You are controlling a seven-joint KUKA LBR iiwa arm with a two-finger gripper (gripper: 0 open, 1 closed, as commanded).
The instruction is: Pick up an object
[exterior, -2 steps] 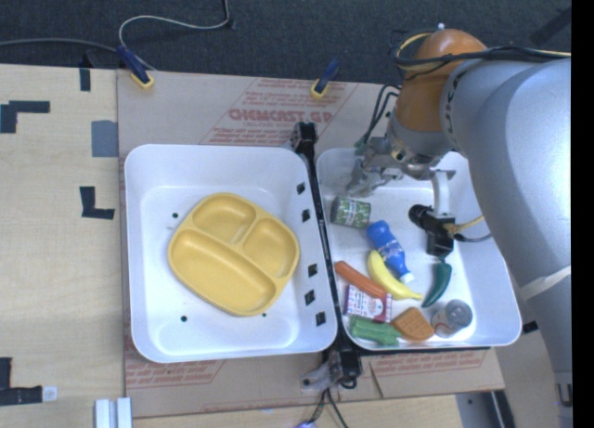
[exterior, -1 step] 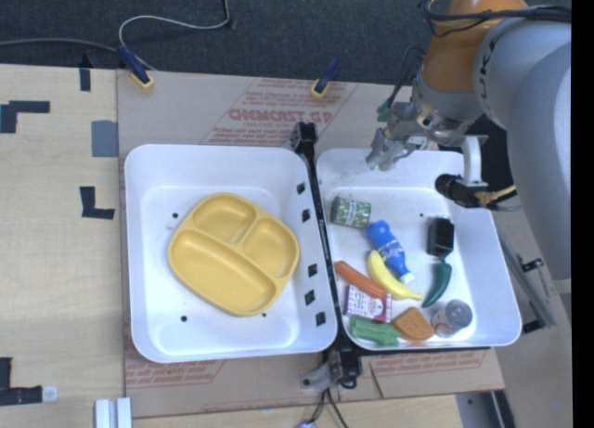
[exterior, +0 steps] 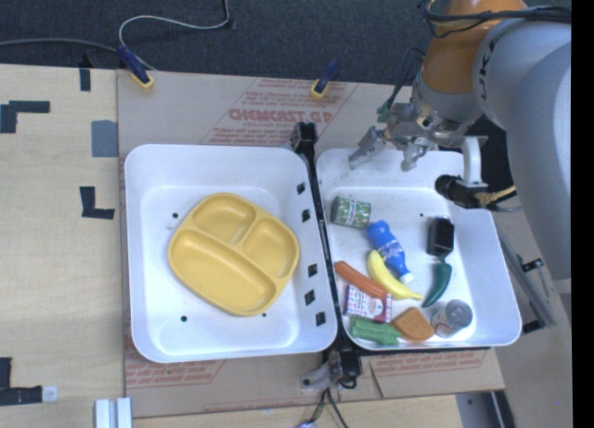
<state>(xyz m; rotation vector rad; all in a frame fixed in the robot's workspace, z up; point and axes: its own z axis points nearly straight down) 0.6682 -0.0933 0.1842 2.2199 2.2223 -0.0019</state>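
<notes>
My gripper (exterior: 385, 155) hangs over the back rim of the right bin (exterior: 483, 236), fingers spread apart and nothing between them. Below it in that bin lie a green can (exterior: 351, 212), a blue bottle (exterior: 386, 246), a banana (exterior: 388, 275), a carrot (exterior: 358, 278), a red-and-white packet (exterior: 366, 304), a green pepper (exterior: 438, 283), a black block (exterior: 440, 236), a small tin (exterior: 455, 315), an orange biscuit-like piece (exterior: 413, 325) and a green piece (exterior: 373, 331). The gripper is apart from all of them, up and right of the can.
The left bin (exterior: 148, 231) holds a yellow divided plate (exterior: 234, 252). A black clamp (exterior: 303, 136) sits where the two bins meet at the back. Blue-yellow clips (exterior: 135, 68) (exterior: 325, 80) hold the cardboard underlay. A cable (exterior: 176, 22) runs across the dark floor behind.
</notes>
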